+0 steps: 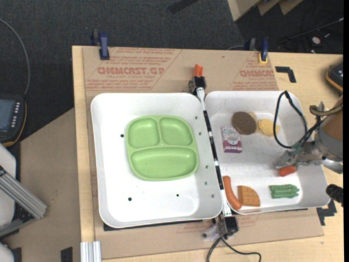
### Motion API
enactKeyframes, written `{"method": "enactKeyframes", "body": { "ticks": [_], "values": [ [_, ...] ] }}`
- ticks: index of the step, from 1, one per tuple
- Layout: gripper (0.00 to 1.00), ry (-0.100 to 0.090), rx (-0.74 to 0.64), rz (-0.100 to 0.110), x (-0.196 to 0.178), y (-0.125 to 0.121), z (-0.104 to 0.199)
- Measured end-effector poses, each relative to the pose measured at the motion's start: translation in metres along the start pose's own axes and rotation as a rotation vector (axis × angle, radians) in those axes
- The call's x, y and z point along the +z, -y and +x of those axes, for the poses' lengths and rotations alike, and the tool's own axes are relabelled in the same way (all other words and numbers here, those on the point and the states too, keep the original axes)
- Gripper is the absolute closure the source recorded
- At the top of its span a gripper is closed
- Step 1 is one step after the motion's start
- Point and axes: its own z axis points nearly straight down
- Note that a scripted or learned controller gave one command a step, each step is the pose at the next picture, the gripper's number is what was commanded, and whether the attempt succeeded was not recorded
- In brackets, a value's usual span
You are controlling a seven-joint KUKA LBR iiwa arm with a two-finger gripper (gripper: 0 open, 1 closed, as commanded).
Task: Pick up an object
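The right bin (256,101) holds several toy foods: a brown round patty (244,123), a pale yellow piece (266,126), a small purple and white carton (232,139), a red sausage (232,192), a waffle (249,196) and a green bean pod (284,190). A small red-orange piece (287,171) lies near the bin's right side. My gripper (295,160) is low in the right bin, directly over that red-orange piece and touching or nearly touching it. The arm's grey body (330,141) comes in from the right edge.
The left bin (109,162) carries a green divided plate (161,147). A black cable (282,125) loops over the right bin's back right corner beside the arm. Clamps sit on the cardboard-covered bench (136,70) at the back.
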Motion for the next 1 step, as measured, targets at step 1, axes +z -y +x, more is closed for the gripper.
{"method": "enactKeyframes", "body": {
  "ticks": [1],
  "values": [
    [1.00, -0.001, -0.010, -0.005, 0.0108, -0.0812, 0.0668]
  ]
}}
